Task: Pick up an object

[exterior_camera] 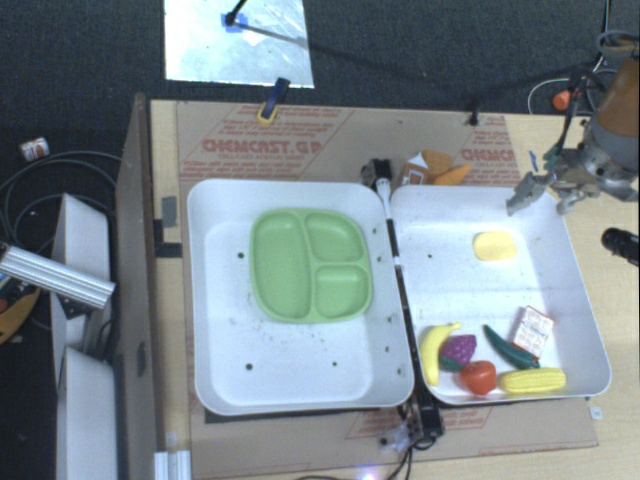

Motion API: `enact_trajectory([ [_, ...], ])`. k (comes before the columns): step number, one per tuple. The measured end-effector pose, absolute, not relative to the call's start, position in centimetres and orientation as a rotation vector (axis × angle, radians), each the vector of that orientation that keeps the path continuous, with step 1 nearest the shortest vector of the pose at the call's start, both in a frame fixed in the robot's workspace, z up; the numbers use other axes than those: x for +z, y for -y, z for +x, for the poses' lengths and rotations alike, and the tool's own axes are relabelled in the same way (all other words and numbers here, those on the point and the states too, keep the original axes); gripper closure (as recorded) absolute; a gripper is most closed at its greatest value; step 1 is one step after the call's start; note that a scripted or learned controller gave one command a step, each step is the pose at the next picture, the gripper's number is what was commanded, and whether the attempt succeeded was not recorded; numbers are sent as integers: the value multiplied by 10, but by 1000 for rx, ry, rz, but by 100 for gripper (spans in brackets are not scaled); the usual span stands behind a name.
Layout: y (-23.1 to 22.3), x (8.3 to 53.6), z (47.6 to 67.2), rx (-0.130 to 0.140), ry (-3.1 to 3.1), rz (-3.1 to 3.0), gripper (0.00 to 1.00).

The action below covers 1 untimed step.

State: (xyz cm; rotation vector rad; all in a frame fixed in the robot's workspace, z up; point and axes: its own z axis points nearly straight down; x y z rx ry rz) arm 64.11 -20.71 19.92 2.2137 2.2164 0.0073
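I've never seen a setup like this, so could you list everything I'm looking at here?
Bins: two, white, side by side on the bench.
Divided plate: one, pale green, in the left bin.
Round lump: one, pale yellow, upper part of the right bin.
Banana: one, yellow, right bin's near edge.
Grapes: one bunch, purple, beside the banana.
Tomato: one, red, near edge.
Corn cob: one, yellow, near corner.
Green vegetable: one, dark green, above the corn.
Small carton: one, white and red, by the right wall.
Tool: one, grey, over the right bin's far corner.
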Motion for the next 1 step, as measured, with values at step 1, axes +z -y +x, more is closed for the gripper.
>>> enact_trajectory([
  [1,206,130,651,-2,-2227,2217,0],
])
